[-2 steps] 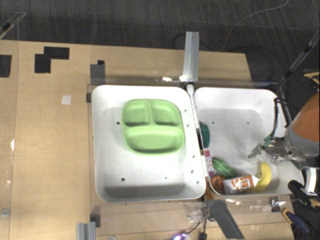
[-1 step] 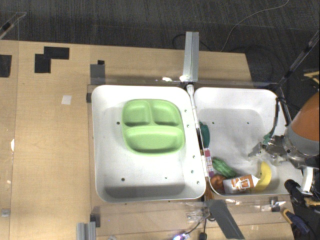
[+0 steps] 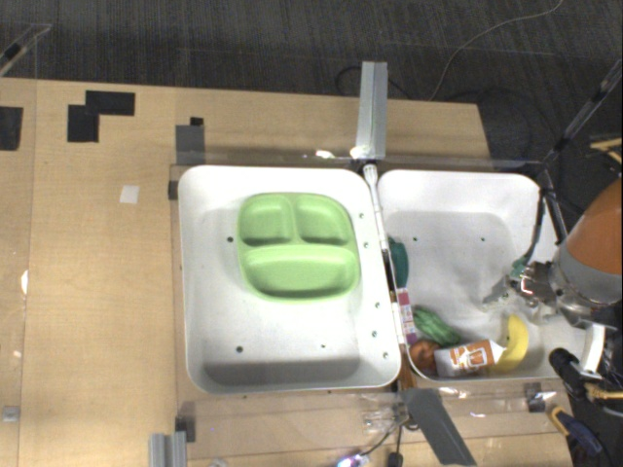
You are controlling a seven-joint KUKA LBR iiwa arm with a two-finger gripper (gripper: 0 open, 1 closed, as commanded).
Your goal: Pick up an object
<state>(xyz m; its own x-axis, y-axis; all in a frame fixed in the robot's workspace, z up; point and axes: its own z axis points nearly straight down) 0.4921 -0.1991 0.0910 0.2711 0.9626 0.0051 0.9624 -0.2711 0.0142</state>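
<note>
A grey robot arm with an orange band (image 3: 596, 232) reaches in from three o'clock over the right-hand shallow white plastic bin (image 3: 458, 202), its metal wrist end and jaws (image 3: 521, 288) poised near the bin's right wall; whether the jaws are released or clenched cannot be told from this angle, and nothing is seen between them. The nearest candidate for the pick, a curved yellow banana (image 3: 516, 342), lies just toward six o'clock of the jaws, its long axis running roughly from twelve to six with a slight lean, so a short drop toward the bin's near wall would likely bring the jaws over it. Touching the banana at its nine o'clock side is a small white carton with an orange label (image 3: 467, 358), lying on its side with its long axis running nine to three. Farther toward nine o'clock sit a leafy green vegetable-shaped toy (image 3: 435, 326) and a reddish-brown round item (image 3: 421, 355), packed into the bin's near-left corner, and a dark green object (image 3: 398, 260) rests against the dividing wall. The left-hand white bin (image 3: 209, 358) on the pale wooden counter (image 3: 88, 290) holds a light green three-compartment plastic tray (image 3: 297, 244), well apart from the jaws at nine o'clock.
</note>
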